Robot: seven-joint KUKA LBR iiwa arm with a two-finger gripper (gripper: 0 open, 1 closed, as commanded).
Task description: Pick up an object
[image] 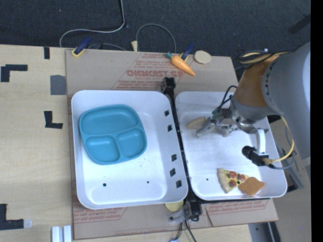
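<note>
Reaching in from the right, the grey arm (282, 84) with its orange band (252, 87) is hanging low over the right white bin (202, 180), and its pincer (206, 128) is pointing leftward into the bin's upper half. The two metal fingers (202, 131) are lying close to the bin floor, and a small beige piece (196, 122) is sitting right at their tips, touching or nearly so. Whether that piece is sitting between the fingers or merely beside them is not clear from this angle, and I cannot tell whether the pincer is open or closed.

Lying well below the pincer, toward the near right corner of the same bin, a toy pizza slice (230, 179) is resting flat, with an orange-brown crust piece (251, 186) touching its right side. To the left of the pincer, across the black divider clips (174, 135), the left white bin (83, 185) is holding a blue divided tray (113, 133) that is lying flat with its three compartments facing up.

Above the pincer, outside both bins on the cardboard sheet (146, 74), a toy carrot (182, 65) is lying tilted, and a round beige disc (202, 57) is sitting just to its right. Cables (121, 14) are trailing across the dark surface beyond the cardboard.
</note>
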